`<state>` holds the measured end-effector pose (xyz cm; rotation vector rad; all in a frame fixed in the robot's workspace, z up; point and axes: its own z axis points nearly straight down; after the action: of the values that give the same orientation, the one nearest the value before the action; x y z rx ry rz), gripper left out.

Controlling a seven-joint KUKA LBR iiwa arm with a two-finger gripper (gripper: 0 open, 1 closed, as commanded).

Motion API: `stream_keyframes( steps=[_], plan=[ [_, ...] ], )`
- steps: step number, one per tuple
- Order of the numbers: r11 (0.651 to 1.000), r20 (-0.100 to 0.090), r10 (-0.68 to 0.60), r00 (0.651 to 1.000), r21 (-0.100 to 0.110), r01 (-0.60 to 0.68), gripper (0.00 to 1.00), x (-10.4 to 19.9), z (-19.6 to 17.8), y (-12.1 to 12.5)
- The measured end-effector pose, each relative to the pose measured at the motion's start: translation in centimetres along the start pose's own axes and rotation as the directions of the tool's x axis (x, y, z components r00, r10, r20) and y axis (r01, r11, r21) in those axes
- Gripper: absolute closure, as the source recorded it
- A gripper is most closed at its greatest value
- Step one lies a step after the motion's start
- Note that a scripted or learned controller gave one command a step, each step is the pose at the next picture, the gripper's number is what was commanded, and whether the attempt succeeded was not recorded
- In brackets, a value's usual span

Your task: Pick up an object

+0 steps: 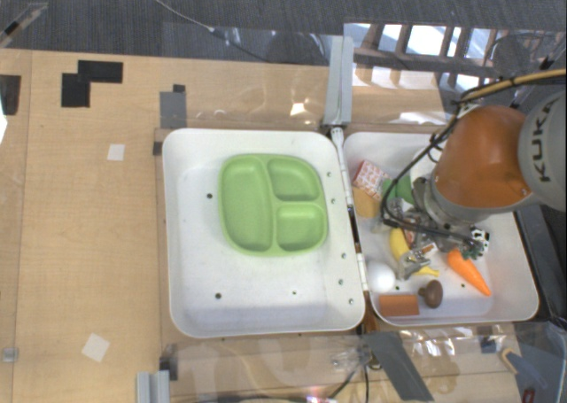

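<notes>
Orange-brown block (400, 305) and brown ball (431, 294) sit at your right bin's (518, 304) 6 o'clock, carrot (469, 272) at 4. Gripper (415, 261) hangs over the yellow piece (400, 241) mid-bin; jaw state: can't tell. Green tray (270, 204) fills the left bin (195, 304).
</notes>
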<state>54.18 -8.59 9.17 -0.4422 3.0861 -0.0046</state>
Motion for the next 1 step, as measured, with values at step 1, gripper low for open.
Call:
stream_keyframes(
  steps=[1],
  plan=[
    [0.997,-0.007,0.078,0.997,-0.002,-0.078,0.0,-9.78,0.49,-2.47]
  ],
)
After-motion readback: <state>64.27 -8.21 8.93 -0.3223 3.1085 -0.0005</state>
